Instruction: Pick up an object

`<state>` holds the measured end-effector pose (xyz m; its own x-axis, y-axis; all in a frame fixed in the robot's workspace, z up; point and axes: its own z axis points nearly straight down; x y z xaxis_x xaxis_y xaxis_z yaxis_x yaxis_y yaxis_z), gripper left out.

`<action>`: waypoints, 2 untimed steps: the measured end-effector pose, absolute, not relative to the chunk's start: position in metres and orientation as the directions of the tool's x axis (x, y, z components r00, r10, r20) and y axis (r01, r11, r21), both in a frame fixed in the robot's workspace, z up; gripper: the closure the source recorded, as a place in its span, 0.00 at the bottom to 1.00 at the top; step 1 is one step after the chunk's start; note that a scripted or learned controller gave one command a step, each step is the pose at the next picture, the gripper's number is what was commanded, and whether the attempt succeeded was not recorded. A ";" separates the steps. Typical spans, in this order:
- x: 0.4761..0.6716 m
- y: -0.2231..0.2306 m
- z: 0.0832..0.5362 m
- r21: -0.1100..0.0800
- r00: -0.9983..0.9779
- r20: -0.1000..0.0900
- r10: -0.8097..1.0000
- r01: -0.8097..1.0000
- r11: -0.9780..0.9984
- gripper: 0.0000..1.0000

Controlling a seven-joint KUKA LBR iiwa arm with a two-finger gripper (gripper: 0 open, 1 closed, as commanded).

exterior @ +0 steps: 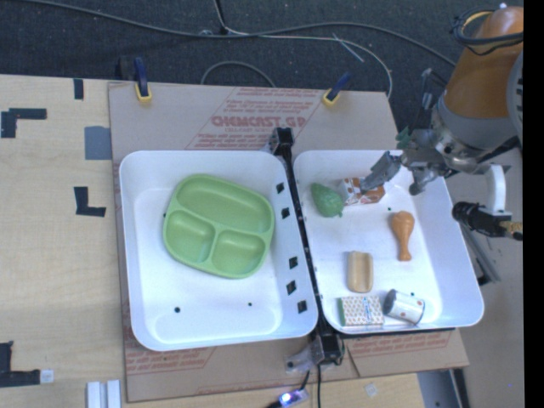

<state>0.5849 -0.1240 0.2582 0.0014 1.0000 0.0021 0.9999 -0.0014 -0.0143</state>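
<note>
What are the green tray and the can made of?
Green tray: looks like moulded plastic, matte, uniform colour, soft rounded compartment edges. Can: probably metal, with a shiny silvery side and dark end, though it is too small to be sure.

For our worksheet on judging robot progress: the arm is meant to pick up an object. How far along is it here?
Done: the arm has reached over the right bin, with its gripper low beside the small orange-and-white item. In hand: nothing visibly lifted; the green toy, drumstick, bread piece, box and can all lie on the bin floor. Left: the grasp and lift.
</note>
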 end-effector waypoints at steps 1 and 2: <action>0.587 -0.124 0.266 -0.002 -0.002 0.000 1.000 1.000 0.002 0.00; 0.588 -0.125 0.202 -0.005 0.000 -0.001 1.000 1.000 0.000 0.00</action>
